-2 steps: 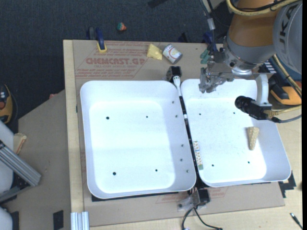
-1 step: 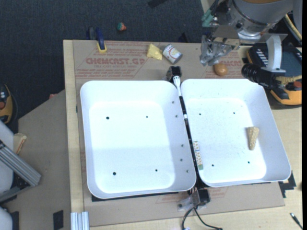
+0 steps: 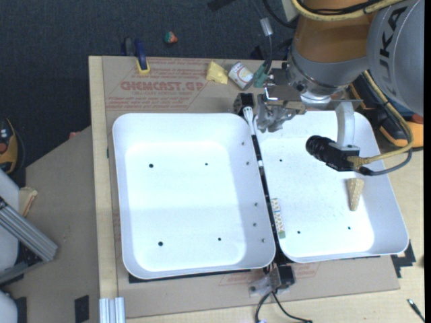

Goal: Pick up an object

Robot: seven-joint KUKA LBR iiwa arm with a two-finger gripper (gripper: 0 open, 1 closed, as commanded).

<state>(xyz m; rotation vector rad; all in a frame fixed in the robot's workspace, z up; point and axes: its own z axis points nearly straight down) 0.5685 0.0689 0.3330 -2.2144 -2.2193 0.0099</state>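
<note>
The gripper point(image 3: 272, 115) sits at the upper middle of the frame, over the top left corner of the right bin point(image 3: 311, 210), close to the seam where the two bins meet. From this angle it is a tangle of grey metal, and whether it is spread or pressed together cannot be told; nothing can be made out in its grasp. Above it the arm point(image 3: 337, 29) fills the upper right of the frame, orange band uppermost and grey wrist below.

In the right bin a small tan cone point(image 3: 354, 194) lies toward the right side, its point downward in the frame, well apart from the gripper. A narrow patterned strip point(image 3: 277, 219) lies along the bin's left edge, just beside the seam, in the lower half. The left bin point(image 3: 182, 204) takes the centre left of the frame, its white floor marked with four small dark dots.

Both bins rest on a brown printed board point(image 3: 161, 86). On its top strip, above the bins, lie a yellow scrap point(image 3: 217, 73) and, just to its right, a small white packet point(image 3: 240, 75). A blue clamp point(image 3: 140, 55) grips the board's upper left edge, and a small coloured ball point(image 3: 171, 38) sits on the dark carpet beyond it
</note>
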